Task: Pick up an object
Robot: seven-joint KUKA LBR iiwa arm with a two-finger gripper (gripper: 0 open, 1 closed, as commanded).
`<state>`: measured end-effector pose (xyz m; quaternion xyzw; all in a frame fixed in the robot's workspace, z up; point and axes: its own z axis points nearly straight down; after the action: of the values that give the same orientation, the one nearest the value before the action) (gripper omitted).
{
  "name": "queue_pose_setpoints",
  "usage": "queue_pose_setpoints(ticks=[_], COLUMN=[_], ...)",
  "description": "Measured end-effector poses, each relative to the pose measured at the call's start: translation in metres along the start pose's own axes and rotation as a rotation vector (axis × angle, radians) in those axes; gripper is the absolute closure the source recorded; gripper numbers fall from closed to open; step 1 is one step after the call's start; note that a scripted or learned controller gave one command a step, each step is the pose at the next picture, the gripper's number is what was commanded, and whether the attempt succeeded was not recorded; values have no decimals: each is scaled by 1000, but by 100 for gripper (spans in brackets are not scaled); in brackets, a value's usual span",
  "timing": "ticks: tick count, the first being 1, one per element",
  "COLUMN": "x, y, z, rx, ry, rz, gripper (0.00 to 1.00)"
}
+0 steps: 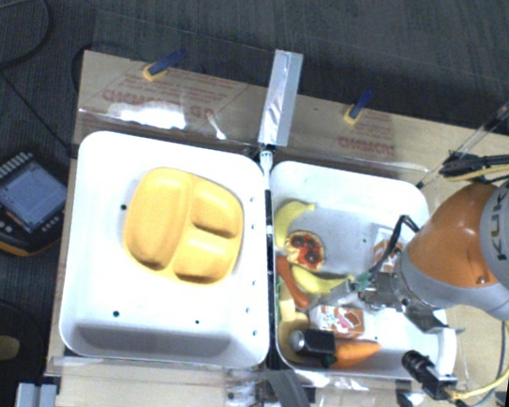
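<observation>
The pincer (367,290) hangs low in the right bin (361,187); whether it is released or clenched I cannot tell. Just below it lies a red-and-white packet (339,321), then a carrot (356,351). To its left lie a banana (315,277) and a round pastry (308,248). Further left, the left bin (86,315) holds a yellow divided tray (183,225).

Tray (183,225) in left bin (87,249), toys (319,279) in right bin (351,189)
</observation>
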<state>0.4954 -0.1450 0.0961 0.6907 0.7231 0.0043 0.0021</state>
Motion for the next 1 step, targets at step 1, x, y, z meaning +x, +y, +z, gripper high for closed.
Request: queue_pose_setpoints(ticks=[1], x=[0], y=[0], z=[-5], rx=[8], ry=[4], rz=[-2], gripper=[100])
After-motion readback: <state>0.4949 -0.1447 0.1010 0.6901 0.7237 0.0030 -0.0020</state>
